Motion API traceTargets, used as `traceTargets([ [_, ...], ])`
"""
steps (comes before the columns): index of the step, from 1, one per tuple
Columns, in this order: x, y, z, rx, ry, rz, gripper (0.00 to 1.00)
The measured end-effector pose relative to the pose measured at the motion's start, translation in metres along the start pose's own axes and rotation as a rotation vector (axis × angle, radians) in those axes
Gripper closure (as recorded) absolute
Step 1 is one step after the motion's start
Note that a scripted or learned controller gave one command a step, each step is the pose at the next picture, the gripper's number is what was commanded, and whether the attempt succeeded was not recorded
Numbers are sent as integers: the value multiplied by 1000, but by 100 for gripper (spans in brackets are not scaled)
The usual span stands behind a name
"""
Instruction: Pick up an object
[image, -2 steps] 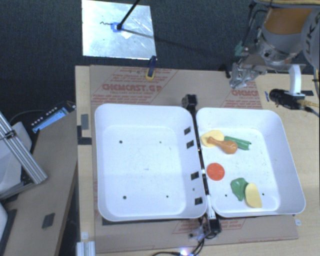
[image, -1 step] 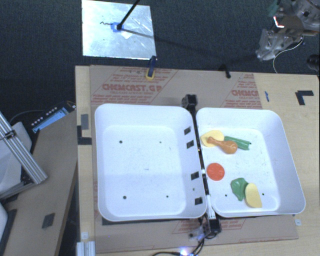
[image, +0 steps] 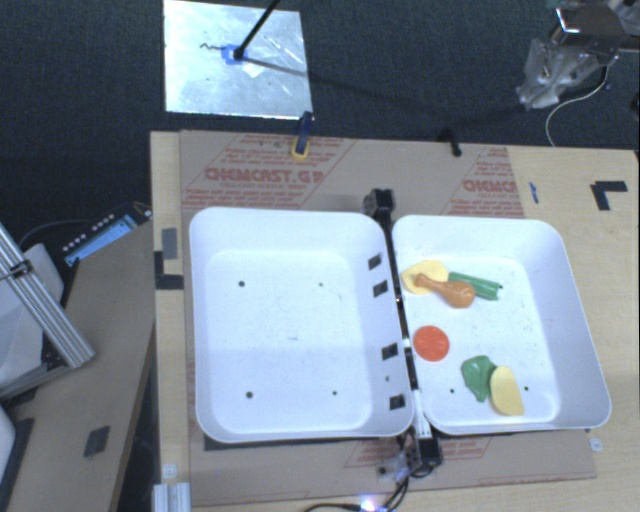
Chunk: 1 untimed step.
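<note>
Pale grey metallic gripper (image: 560, 68) at top right, blurred, thin white cable looping beside, possibly attached

Counter (image: 165, 200): wood, w/ brown printed board (image: 262, 172) laid flat on top. Two white bins sit on board, touching along centre seam: left bin (image: 290, 320), right bin (image: 560, 300). Yellow clip (image: 300, 148) at board's far edge.
</note>
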<state>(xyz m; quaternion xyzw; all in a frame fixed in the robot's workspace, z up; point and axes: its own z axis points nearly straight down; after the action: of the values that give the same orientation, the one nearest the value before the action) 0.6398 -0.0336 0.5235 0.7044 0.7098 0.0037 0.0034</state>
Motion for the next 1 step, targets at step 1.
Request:
traceTargets([
  [1,-4,-23,-13,6,0,6,100],
])
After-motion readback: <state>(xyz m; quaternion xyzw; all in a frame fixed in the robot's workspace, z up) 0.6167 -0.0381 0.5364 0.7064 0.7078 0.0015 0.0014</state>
